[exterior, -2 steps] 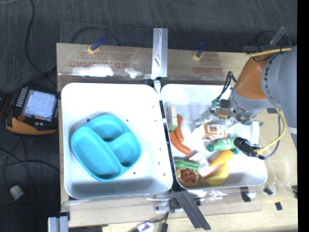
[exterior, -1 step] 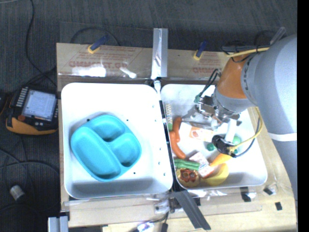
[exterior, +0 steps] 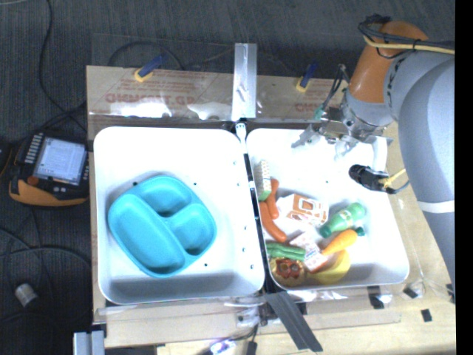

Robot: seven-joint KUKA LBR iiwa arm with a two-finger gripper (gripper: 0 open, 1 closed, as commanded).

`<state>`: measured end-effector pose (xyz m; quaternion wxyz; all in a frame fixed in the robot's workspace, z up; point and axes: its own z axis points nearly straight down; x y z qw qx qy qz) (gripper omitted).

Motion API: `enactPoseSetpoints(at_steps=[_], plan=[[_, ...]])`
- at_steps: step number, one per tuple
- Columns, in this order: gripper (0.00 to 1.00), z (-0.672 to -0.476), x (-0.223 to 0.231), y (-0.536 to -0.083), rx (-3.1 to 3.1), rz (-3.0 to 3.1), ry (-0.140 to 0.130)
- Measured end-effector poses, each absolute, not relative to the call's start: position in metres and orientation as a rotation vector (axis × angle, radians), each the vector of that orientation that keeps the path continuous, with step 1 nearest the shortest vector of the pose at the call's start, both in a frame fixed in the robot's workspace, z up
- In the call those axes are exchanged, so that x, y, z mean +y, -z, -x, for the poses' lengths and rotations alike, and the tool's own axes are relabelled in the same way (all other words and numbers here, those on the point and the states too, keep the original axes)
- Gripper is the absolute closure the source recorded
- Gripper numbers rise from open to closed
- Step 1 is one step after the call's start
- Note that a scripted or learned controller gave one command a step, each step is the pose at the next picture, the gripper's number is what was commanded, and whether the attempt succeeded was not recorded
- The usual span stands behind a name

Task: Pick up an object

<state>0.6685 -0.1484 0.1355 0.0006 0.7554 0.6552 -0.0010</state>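
The right white bin (exterior: pixel 384 272) holds several toy foods in its front half: a green bottle (exterior: pixel 346 217), an orange carrot (exterior: pixel 340 240), a yellow banana (exterior: pixel 334 269), a white and orange box (exterior: pixel 303 208), a long orange piece (exterior: pixel 270 217) and a brown round piece (exterior: pixel 288 270). My gripper (exterior: pixel 321 143) hangs over the back right part of this bin, well behind the pile. Its two fingers stand apart, open, with nothing between them.
The left bin (exterior: pixel 111 143) holds a blue divided plate (exterior: pixel 161 224). A metal divider post (exterior: pixel 244 80) rises between the bins at the back. A handheld pendant (exterior: pixel 52 167) lies left of the bench. The grey arm (exterior: pixel 436 124) fills the right side.
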Motion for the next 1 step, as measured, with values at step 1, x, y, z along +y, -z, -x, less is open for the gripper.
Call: enactPoseSetpoints(at_steps=[1], plan=[[0.00,-0.5555,-0.1660,-0.0892,1.951,-2.456,-0.005]])
